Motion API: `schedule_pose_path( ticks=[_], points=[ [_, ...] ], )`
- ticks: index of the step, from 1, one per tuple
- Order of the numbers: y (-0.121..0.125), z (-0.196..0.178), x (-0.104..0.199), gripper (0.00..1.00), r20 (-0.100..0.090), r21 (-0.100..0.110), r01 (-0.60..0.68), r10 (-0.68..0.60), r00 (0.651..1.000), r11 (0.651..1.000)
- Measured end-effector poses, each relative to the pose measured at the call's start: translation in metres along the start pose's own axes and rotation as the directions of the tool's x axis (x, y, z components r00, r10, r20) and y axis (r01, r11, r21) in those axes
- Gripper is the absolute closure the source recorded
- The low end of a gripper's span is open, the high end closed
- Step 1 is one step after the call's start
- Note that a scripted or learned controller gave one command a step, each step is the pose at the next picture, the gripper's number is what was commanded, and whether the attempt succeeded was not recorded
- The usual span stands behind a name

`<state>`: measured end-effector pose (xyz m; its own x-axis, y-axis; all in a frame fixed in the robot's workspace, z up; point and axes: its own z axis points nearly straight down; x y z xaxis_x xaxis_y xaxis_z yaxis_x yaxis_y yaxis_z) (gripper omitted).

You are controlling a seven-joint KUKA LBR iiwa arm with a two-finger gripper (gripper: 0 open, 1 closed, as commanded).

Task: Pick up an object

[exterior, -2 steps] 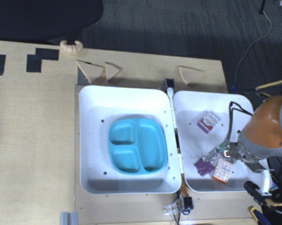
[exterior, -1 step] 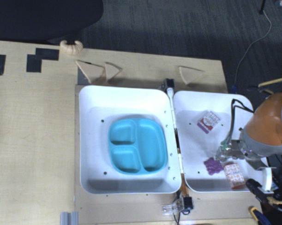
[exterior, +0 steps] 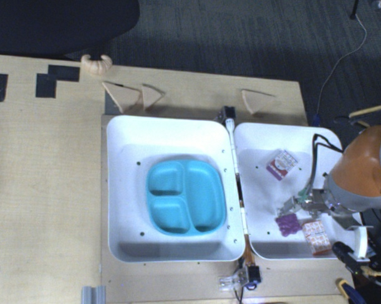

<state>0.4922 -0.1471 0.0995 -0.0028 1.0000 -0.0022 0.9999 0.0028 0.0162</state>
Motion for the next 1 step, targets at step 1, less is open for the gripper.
schedule_pose_path(
  ticks=[1],
  points=[
    [0.0019, -0.0106, 0.0005, 1.0, 0.0, -0.004, 0.001, -0.001, 1.0, 1.0]
  ],
)
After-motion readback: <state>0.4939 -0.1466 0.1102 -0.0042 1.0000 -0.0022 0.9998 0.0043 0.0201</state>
